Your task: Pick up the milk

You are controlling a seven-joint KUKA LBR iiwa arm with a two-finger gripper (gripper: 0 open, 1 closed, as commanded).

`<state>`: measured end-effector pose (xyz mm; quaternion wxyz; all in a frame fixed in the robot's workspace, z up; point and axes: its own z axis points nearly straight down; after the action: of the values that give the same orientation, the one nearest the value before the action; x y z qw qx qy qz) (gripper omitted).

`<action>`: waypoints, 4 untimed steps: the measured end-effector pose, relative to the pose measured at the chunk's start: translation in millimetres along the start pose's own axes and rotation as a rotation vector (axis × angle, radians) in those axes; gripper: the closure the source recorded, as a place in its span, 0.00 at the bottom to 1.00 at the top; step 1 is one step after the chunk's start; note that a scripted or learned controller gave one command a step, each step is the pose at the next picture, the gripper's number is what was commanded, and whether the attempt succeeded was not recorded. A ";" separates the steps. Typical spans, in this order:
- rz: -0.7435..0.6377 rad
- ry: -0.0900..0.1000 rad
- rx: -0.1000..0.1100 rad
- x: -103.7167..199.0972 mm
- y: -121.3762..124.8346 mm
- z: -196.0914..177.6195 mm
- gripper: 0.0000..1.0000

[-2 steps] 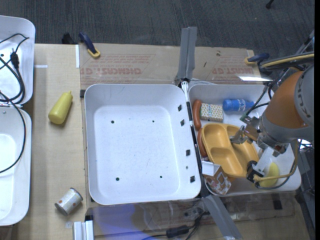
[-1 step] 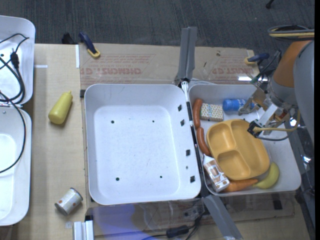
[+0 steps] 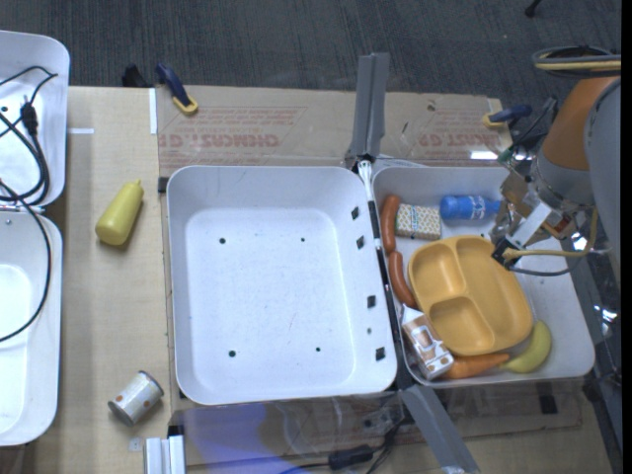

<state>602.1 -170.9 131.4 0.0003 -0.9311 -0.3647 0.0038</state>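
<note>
Nearest, at the bench's (image 3: 109,314) 7 o'clock corner, lies a tin can (image 3: 133,398); the milk (image 3: 424,348), a small white carton with red print, sits in the right bin (image 3: 568,309) at its 7 o'clock corner, tucked against the yellow plate (image 3: 464,294) and touching a carrot (image 3: 476,365). The approach looks like the step in hand, with no grasp made; the claw (image 3: 513,227) hangs over the bin's 2 o'clock side, well apart from the carton, and whether it is wide or narrow I cannot tell. Next it likely must cross toward 7 o'clock and descend without catching the plate's rim; the arm (image 3: 578,136) reaches in from 3 o'clock, wrist bent down.
</note>
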 end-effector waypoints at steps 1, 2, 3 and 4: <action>-0.116 0.004 -0.003 -58.5 6.0 -54.2 1.00; -0.360 0.004 -0.002 -89.5 -21.6 -98.7 1.00; -0.359 0.002 0.000 -89.7 -21.1 -106.7 1.00; -0.359 0.000 0.001 -89.9 -20.6 -114.7 1.00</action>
<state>523.0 -216.6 246.8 0.0016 -0.8510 -0.5252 0.0038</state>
